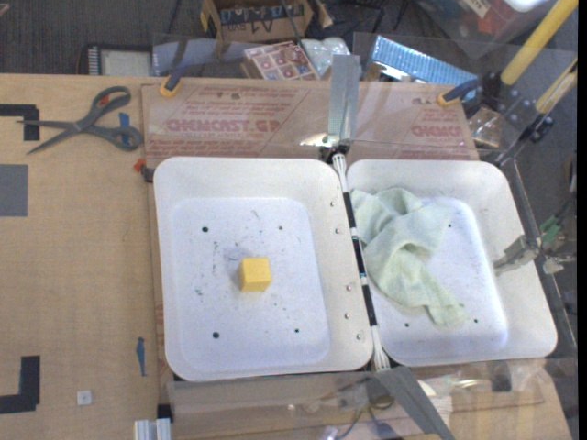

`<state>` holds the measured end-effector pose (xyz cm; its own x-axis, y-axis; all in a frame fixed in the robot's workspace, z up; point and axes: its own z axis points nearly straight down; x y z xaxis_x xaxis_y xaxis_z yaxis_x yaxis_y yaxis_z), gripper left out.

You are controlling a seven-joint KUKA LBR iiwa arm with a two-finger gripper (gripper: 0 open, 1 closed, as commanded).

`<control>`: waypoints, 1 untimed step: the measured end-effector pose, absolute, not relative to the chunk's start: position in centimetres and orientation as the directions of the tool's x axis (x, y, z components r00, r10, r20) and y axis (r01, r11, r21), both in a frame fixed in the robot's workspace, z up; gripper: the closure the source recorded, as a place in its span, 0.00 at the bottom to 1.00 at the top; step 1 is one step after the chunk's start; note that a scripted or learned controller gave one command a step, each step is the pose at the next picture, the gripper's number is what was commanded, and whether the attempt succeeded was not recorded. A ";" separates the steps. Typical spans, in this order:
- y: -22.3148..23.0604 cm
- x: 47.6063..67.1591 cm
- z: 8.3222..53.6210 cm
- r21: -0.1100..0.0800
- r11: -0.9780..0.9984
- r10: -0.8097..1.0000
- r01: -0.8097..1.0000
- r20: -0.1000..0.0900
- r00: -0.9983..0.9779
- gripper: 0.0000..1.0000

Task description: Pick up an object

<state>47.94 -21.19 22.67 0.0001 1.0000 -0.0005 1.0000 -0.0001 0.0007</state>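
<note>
White plastic bins sit side by side on the wooden bench; starting at the near edge, left shallow white bin (183, 337) has a small yellow foam-like cube (256, 274) lying alone around the middle of its floor, flat on one face, well apart from every wall, speckled dark marks around it. Right shallow white bin (514, 337) holds a crumpled pale green cloth (404, 250), bunched from the left wall toward centre, a tail trailing toward the near side. At the right rim of that bin a thin metallic piece, probably the two-finger gripper (525, 253), pokes in, beside the cloth but apart from it, nothing between its tips; too small and glary to say if the claw is apart or together, cannot tell. Farther back: clear plastic sheet with red lettering (238, 122) behind the bins, orange-and-grey handled scissors (92, 125) on the bench far left, yellow clamps, cluttered boxes beyond. Step judgement: pick not yet made, approach stage, no object lifted. Next move calls for choosing a target; cube is the cleaner grasp but it means crossing the divider into the left bin, centring over it and coming straight down. Cloth is nearer, needs a pinch on a raised fold, risk of slipping or snagging only a thin layer
</note>
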 end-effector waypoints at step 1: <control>-17.9 48.2 8.8 0.007 0.178 0.984 0.984 -0.003 -0.178 0.00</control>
<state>48.17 -17.95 8.78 -0.1778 0.9841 -0.0030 0.9840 0.1778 0.0074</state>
